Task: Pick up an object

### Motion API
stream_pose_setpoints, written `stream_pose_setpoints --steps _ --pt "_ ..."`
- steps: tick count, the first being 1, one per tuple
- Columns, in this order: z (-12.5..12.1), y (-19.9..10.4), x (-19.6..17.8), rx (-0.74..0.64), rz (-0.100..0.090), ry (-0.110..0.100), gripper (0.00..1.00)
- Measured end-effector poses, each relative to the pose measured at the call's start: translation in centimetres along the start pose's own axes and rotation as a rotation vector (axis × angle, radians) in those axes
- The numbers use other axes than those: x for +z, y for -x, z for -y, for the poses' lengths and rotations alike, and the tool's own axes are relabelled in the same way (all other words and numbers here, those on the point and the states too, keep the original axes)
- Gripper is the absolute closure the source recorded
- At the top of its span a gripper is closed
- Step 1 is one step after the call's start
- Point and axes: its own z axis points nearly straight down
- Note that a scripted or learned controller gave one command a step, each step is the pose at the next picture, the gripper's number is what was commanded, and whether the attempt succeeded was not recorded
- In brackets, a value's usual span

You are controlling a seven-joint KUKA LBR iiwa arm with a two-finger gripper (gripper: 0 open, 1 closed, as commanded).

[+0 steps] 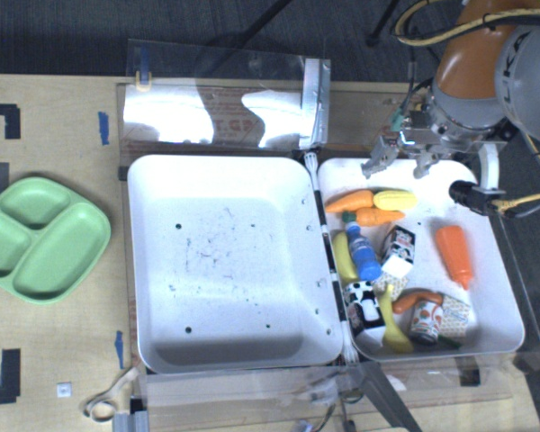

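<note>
Jaws [401, 159] stand apart, two grey fingers splayed above the far edge of the right bin [504, 309], with nothing between them. You see the arm [486, 70] reaching in from the right, its orange band above the wrist, the gripper poised over the bin's far-left corner and not yet among the objects.

Candidate objects all lie in the right bin. Just below the jaws sit an orange carrot-shaped piece [349, 202], a yellow piece [394, 200] touching it, and a second orange piece [378, 216] just beneath. A blue bottle [363, 255] lies along the bin's left side beside a long yellow item [343, 255]. A larger orange piece [454, 252] lies alone toward the right, well apart from the rest. Small cans and cartons [423, 313] crowd the near end. The left bin [225, 255] shows only its scuffed white floor, and a green divided plate [43, 238] rests on the table [63, 133] at far left.

To do this step well, choose one target before descending. The lone orange piece offers open floor on both flanks, so you would likely close on it cleanly; the cluster under the jaws risks pinching two pieces or pushing one aside. Turn the wrist so the fingers straddle the narrow width of the chosen object, lower until the tips pass its widest part, then close and lift straight.
</note>
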Motion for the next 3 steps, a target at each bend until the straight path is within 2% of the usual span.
stream_pose_setpoints --steps 1,2,3 --pt "2.3 6.7 9.0 -0.076 0.003 0.006 0.00" --pt "0.7 8.9 7.8 0.048 0.002 0.005 0.00" --pt "7.7 11.3 5.3 0.127 0.000 0.000 0.00"
